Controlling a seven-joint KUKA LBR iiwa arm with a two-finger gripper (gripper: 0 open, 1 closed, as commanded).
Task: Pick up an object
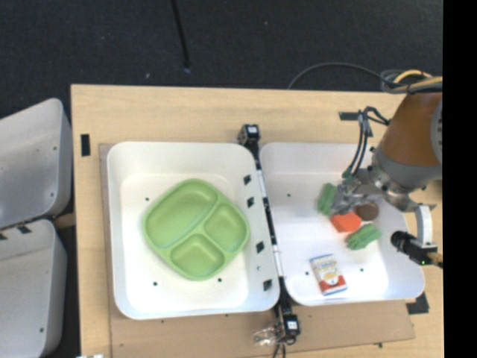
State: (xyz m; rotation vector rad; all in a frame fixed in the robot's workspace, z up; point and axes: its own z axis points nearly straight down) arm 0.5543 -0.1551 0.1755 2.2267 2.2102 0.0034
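Sitting in the left bin [119, 200], a green divided plate [196, 228] is lying well apart from the action, while in the right bin [298, 162] a small carton [327, 274] is resting near the front wall. Hovering low over a cluster of toy food, the gripper [350, 200] is hanging just above an orange piece [346, 222], with a green piece [327, 198] just left and another [363, 236] lying slantwise toward the front-right; whether the claw is open or closed cannot be told.
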